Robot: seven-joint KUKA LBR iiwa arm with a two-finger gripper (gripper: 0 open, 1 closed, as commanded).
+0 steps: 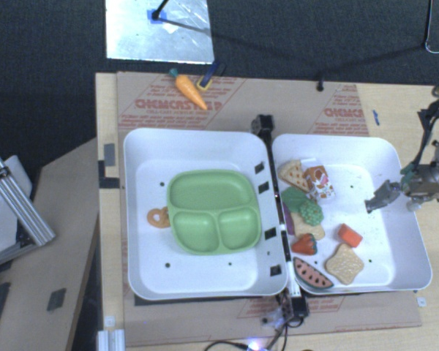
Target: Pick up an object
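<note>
The gripper (377, 198) is hovering near the right bin's (395, 269) right edge; I cannot tell its state. The toy foods (311, 214) are lying along the left edge, so descending here is probably risking an empty grasp.

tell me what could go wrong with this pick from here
The toys in the right bin are packed tight: broccoli, pizza slice and tomato touch, so a grab may nudge neighbours or close on two. The pincer hangs near the orange block, which lies alone and may slide away. The watermelon slice lies against the bin wall, awkward to reach.
</note>
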